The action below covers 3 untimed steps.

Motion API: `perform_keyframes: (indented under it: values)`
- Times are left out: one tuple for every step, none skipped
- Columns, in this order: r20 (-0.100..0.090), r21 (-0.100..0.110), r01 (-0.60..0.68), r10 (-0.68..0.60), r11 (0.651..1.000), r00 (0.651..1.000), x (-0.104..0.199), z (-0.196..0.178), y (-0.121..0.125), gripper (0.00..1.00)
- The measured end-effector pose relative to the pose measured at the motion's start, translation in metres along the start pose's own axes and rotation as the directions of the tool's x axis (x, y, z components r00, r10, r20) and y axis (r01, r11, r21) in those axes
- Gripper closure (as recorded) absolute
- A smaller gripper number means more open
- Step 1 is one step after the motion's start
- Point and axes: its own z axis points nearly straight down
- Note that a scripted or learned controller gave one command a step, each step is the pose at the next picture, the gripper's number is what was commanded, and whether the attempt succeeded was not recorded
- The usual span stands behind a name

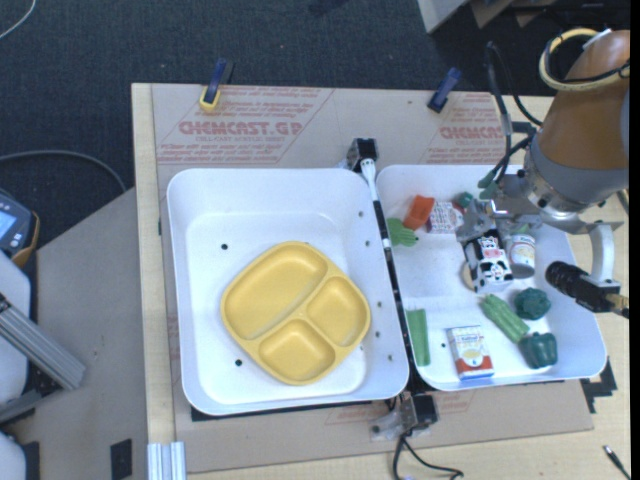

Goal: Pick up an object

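The right bin holds several small items. Among them are an orange-red piece, a white packet, a black-and-white toy, a small can and a red, white and blue carton. Green pieces lie around them: a leaf-like one, a long pod, a cucumber, a dark round one and a pepper. My gripper hangs low over the bin's middle, right above the black-and-white toy and beside the can. The wrist hides part of the toy.
The left bin holds a yellow three-section plate. A black divider clip sits between the bins at the back. Blue clamps pin the cardboard base. The grey and orange arm covers the right bin's far right corner.
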Motion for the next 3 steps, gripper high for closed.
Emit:
perform_keyframes:
  values:
    - [-0.003,0.007,0.004,-0.004,1.000,1.000,0.052,0.001,-0.018,1.00]
    - [-0.003,0.003,0.006,-0.006,1.000,1.000,0.111,0.003,-0.012,1.00]
    - [-0.003,0.008,0.004,-0.004,1.000,1.000,0.154,0.010,-0.027,1.00]
